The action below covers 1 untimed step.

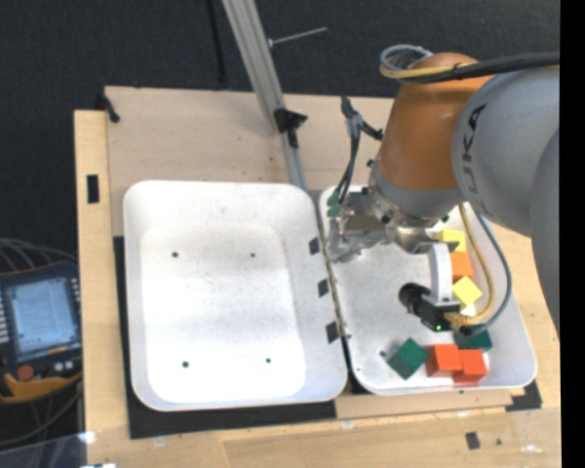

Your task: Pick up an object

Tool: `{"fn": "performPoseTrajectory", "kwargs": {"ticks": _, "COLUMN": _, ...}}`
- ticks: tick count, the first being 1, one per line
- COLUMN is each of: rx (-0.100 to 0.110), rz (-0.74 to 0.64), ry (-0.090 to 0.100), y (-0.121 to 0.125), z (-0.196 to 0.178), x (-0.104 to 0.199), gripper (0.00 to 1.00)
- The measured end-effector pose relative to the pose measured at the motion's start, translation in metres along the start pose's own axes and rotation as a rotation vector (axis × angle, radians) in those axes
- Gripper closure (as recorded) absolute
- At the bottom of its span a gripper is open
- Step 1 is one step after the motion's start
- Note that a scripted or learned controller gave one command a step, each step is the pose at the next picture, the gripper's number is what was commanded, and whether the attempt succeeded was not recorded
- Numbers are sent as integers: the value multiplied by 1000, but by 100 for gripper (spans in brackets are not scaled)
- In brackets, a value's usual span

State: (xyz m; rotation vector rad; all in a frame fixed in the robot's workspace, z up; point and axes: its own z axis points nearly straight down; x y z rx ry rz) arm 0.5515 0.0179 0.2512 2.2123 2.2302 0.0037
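Hanging low over the right bin (370, 383), the jaws (346, 237) are seen near its left wall; whether they are wide or narrow cannot be told. Blocks lie well apart from them: green block (406, 357), orange block (458, 361), yellow block (466, 291), probably pushed cornerward.

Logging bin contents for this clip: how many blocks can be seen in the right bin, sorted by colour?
Green blocks: 2 (green cube-shaped block, dark green block)
Orange blocks: 3 (two orange blocks side by side, one by the arm)
Yellow blocks: 2
Total: 7 visible; the arm may hide more.
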Motion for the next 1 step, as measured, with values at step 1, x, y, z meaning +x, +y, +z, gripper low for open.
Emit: {"fn": "performPoseTrajectory", "kwargs": {"ticks": 1, "rx": 4, "rz": 0, "ry": 0, "y": -1, "z": 9, "x": 61, "gripper": 100}}
